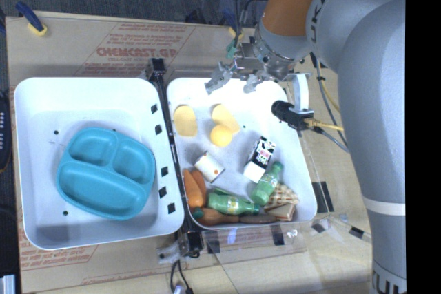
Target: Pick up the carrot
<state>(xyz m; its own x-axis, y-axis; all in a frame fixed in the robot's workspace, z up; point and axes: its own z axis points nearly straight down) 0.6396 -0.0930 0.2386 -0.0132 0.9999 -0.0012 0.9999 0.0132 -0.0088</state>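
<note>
- hand [235,78]: above the far rim of the right bin [301,148], two fingers spread apart, nothing between them
- arm [344,24]: grey with orange band, enters from the right and covers that side of the right bin
- carrot [193,189]: lying in the near-left corner of the right bin, against the left wall, well apart from the hand
- second orange piece [210,216] sits just nearer than the carrot, along the bin's near wall; can't tell what it is
- green bottle [231,203]: lying flat, touching the carrot's right side
- second green bottle [267,184]: tilted, right of the first, near the bin's right wall
- small white cup with orange mark [209,166]: just beyond the carrot, toward bin centre
- black-and-white carton [259,158]: right of the cup, just above the second bottle
- three yellow pieces: one [184,120] near the bin's left wall, two [224,126] at mid-bin, all in the far half
- tan waffle-patterned item [284,200]: near-right corner of the right bin
- left bin [41,100]: touches the right bin, holds a blue divided tray [105,172]
- both bins sit on a cardboard sheet [131,45] on the bench
</note>
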